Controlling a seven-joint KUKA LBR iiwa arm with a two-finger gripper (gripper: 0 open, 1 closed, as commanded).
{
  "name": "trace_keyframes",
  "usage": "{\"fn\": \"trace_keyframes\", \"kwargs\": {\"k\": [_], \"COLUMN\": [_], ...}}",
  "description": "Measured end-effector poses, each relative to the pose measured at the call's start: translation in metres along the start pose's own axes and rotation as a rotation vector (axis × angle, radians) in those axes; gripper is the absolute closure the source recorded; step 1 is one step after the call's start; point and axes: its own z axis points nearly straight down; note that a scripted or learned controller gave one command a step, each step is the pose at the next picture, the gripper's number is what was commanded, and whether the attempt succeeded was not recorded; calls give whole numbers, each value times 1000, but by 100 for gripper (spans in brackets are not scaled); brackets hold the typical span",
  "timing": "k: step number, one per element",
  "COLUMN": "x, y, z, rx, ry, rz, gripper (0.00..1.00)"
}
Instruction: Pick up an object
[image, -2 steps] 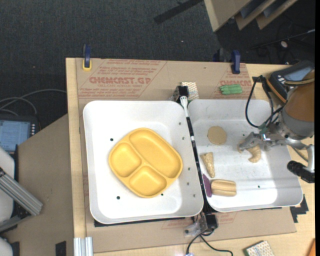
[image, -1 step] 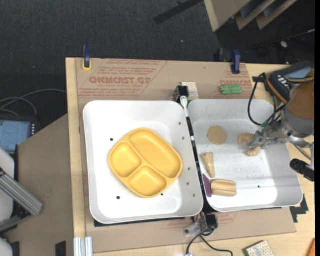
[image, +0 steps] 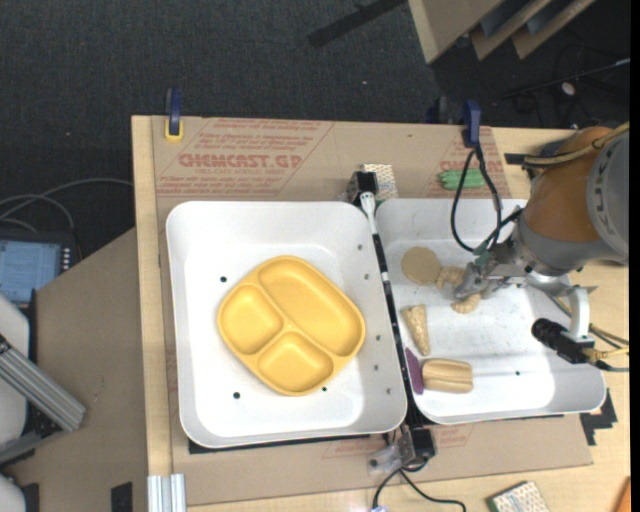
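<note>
From where I stand, the left bin (image: 190, 300) carries a yellow divided plate (image: 290, 325) sitting near its middle, turned a little so its long axis runs from about ten o'clock to four o'clock. Moving across the shared wall, the right bin (image: 500, 395) holds the small pieces: a round tan disc (image: 421, 265) toward the top left, a pale wedge (image: 417, 328) below it pointing roughly twelve to six, and a bun-shaped piece (image: 447, 376) near the bottom edge, lying nine to three, with something purple (image: 413, 370) just beside it against the wall. The gripper (image: 470, 288) is low over this bin, and a small tan lump (image: 463, 303) lies right at its tip, at about six o'clock from it and seemingly touching (too small to be sure). Whether the gripper is spread or pressed together I cannot tell. The disc lies at about ten o'clock from the gripper, near; the wedge at about eight o'clock. The lump looks like the likeliest target, and any grasp there would call for hardly any sideways travel.
</note>
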Motion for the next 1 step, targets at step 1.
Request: {"fn": "trace_keyframes", "kwargs": {"k": [1], "x": [89], "y": [-19], "z": [-106], "rx": [-9], "ry": [1], "rz": [-4], "gripper": [100]}}
